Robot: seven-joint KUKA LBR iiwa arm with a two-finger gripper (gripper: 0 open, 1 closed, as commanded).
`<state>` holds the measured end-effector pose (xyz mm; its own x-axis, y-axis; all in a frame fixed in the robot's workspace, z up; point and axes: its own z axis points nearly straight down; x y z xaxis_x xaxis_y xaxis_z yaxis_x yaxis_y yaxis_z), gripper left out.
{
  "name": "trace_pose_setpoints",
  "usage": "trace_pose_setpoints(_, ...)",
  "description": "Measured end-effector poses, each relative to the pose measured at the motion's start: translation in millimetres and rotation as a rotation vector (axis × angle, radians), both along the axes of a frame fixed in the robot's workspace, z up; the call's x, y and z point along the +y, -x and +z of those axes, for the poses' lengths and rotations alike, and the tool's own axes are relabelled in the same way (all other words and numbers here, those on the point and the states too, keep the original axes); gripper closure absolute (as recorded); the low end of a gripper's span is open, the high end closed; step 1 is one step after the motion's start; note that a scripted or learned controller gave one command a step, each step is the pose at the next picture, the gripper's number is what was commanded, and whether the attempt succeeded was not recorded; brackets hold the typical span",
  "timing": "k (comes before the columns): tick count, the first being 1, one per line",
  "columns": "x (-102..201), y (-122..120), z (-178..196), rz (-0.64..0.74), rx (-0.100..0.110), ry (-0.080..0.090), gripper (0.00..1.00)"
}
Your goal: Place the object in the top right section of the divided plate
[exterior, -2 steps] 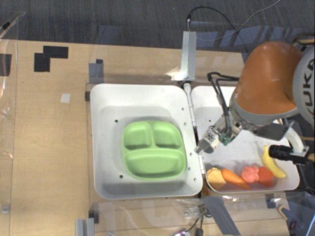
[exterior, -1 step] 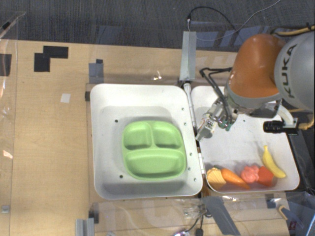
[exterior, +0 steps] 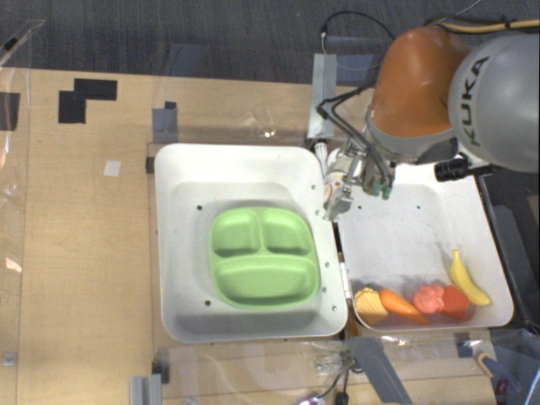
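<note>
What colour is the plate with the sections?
Light green, seen in the camera view: the divided plate.

The arm (exterior: 498,99) is a bulky grey casing lettered KUKA in black, with a rounded orange band (exterior: 413,78) above the wrist, thin black cables looping past it, and a small metallic hand (exterior: 342,194) (pale, cluttered fittings).

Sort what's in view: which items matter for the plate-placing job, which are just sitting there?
Job-related:
- green divided plate in the left bin
- its top right section, the target
- gripper, above the seam between the bins

Lying about, in the right bin:
- banana
- carrot
- red and pink toy foods
- pale yellow piece

Which one is "the object" is unclear.
</note>
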<state>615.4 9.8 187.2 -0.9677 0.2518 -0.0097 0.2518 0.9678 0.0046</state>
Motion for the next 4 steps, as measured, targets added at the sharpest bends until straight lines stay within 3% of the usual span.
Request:
trace_pose_setpoints(1, -50.8, -32.7, 0.7, 0.295, -0.002, 0.004, 1.0)
trace_pose_setpoints(2, -33.4, 61.3, 42.0, 0.35, 0.0, 0.004, 1.0)
trace_pose_setpoints(3, -71.7, 19.6, -0.9, 0.528, 0.0, 0.006, 1.0)
trace_pose_setpoints(4, -97.8, 16.6, -66.3, 0.807, 0.001, 0.007, 1.0)
